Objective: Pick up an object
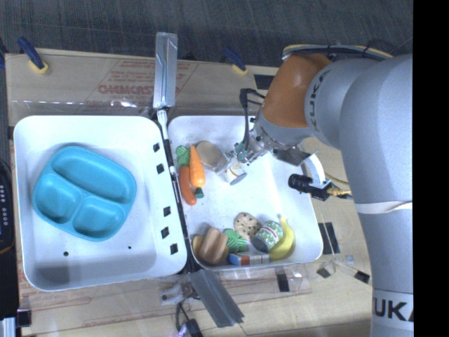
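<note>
Claw [238, 161] hangs low in the right bin [295, 202]; its grip cannot be told. Two carrots [192, 174] lie left of it, one banana [283, 239] along the near wall. One blue tray [83, 192] fills the left bin [28, 251].

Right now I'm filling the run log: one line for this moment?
gripper: over right bin | near carrots | grasp: unclear | blue tray: left bin

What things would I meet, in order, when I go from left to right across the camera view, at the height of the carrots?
Left bin → blue divided plate → carrots → tan round object → gripper → grey arm.
</note>
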`<state>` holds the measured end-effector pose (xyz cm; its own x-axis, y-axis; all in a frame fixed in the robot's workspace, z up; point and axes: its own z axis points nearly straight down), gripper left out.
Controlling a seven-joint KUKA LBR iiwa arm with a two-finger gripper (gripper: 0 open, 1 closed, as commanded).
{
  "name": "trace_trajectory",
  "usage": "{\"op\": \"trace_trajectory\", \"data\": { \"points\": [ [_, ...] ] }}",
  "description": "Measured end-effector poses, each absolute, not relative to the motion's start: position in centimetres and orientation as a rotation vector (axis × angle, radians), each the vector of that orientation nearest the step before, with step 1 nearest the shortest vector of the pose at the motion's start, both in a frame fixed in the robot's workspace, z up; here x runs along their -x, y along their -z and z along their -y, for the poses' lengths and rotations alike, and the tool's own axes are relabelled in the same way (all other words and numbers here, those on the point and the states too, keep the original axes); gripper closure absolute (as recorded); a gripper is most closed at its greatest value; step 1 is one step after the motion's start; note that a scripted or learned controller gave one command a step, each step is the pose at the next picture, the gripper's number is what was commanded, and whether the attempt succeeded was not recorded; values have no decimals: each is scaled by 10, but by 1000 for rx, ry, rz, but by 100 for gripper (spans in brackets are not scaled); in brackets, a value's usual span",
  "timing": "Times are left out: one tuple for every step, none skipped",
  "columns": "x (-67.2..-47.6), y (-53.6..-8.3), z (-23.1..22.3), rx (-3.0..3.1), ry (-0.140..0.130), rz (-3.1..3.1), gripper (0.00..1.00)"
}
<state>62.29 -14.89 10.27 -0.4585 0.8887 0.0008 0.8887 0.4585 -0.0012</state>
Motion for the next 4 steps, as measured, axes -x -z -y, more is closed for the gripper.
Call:
{"op": "trace_trajectory", "data": {
  "points": [
    [-657, -92, 140, 1809, -1, 2569, 100],
    [-637, -92, 180, 2013, -4, 2407, 100],
    [-642, -206, 132, 1986, 9, 2445, 100],
    [-655, -235, 92, 1879, 1, 2519, 100]
  ]
}}
